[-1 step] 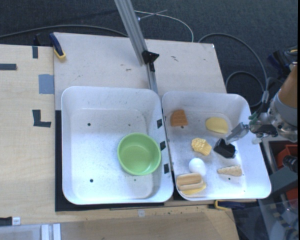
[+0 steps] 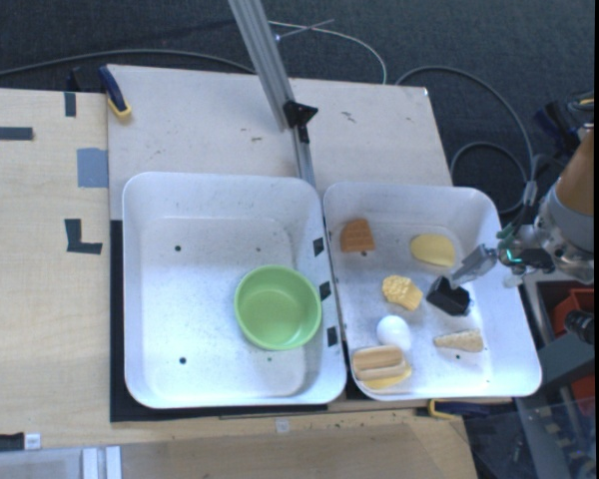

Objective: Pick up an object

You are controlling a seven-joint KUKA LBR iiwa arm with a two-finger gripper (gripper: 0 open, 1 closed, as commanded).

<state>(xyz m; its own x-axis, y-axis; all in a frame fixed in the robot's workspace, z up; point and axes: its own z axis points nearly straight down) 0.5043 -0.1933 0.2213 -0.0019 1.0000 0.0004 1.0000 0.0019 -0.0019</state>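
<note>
In the right bin (image 2: pixel 499 367) lie several toy foods: a brown bread piece (image 2: pixel 356 236), a yellow oval piece (image 2: pixel 433 249), a small yellow lumpy piece (image 2: pixel 401 291), a white egg (image 2: pixel 392 331), a hot dog (image 2: pixel 381 364) and a pale wedge (image 2: pixel 460 341). My gripper (image 2: pixel 507 253) hangs over the right bin's right rim, right of the yellow oval piece and above the wedge. I see nothing held in it.
The left bin (image 2: pixel 180 218) holds a green bowl (image 2: pixel 277 307) near its front right corner. A slanted metal pole (image 2: pixel 268 53) rises behind the bins. Cables run across the dark floor at the back right.
</note>
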